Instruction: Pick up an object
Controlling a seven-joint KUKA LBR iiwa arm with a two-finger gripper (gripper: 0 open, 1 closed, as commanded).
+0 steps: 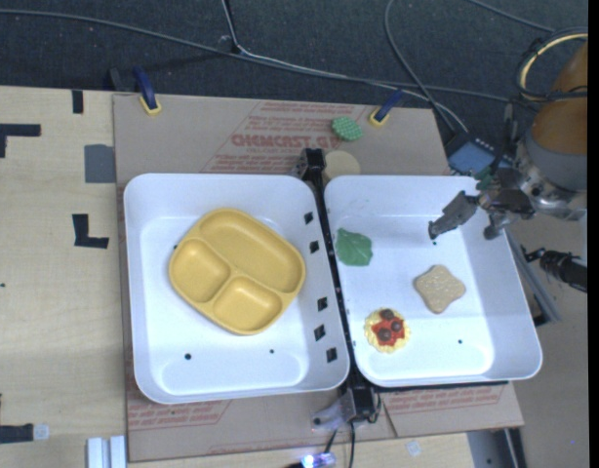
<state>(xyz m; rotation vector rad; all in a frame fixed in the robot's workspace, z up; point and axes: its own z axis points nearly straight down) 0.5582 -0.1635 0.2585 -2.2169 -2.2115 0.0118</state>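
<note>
1. The arm (558,139) is reaching in from the right, its orange band sitting at the upper right and its grey wrist hanging over the right rim of the right bin (495,344).
2. The gripper (468,220) is pointing leftward and slightly down over the upper right part of that bin. Its two dark fingers are standing spread apart, one stretching toward the bin's middle and the other staying nearer the rim, with nothing between them.
3. The cracker-like tan piece (439,288) is lying below the gripper, apart from it, in the right half of the bin.
4. The small pizza-like round with red topping (386,330) is resting near the bin's front left, close to the tan piece but not touching it.
5. The green leaf-shaped piece (355,248) is lying close to the left wall, beside the divider where both bins are meeting.
6. Open white floor is showing across the bin's upper middle, between the green piece and the gripper, and along the front right corner.
7. The left bin (158,359) is holding a yellow divided plate (237,269), sitting tilted near its centre, with bare floor ringing it on all sides.
8. A green dotted item (346,128) is lying on the cardboard sheet (241,135) behind the bins.
</note>
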